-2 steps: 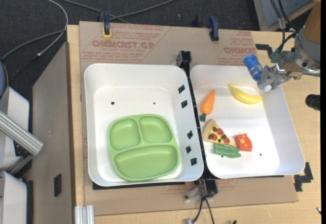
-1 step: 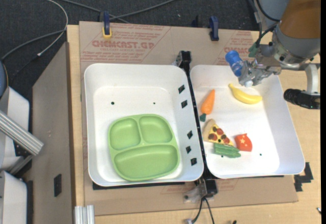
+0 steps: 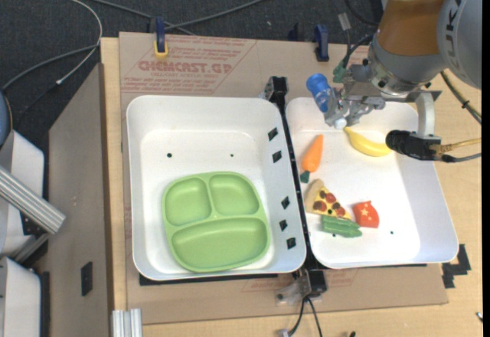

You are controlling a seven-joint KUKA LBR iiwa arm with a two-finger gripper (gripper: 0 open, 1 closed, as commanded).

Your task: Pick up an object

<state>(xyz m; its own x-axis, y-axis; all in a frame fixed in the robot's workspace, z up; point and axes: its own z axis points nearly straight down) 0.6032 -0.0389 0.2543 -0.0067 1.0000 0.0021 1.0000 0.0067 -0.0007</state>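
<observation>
The arm's wrist hides the far corner of the right bin (image 3: pixel 429 236) and part of the banana (image 3: pixel 366 142). The pincer (image 3: pixel 339 118) hangs low beside the banana's near end — its spread cannot be told, nothing visibly between it. The carrot (image 3: pixel 312 153) lies near — apart.

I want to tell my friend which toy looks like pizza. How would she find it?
Look in the right white bin, not the left one with the green plate. Near that bin's left wall, below the orange carrot, lies the pizza. It is the tan wedge with dark and red dots, next to a green pod and a red piece.
</observation>
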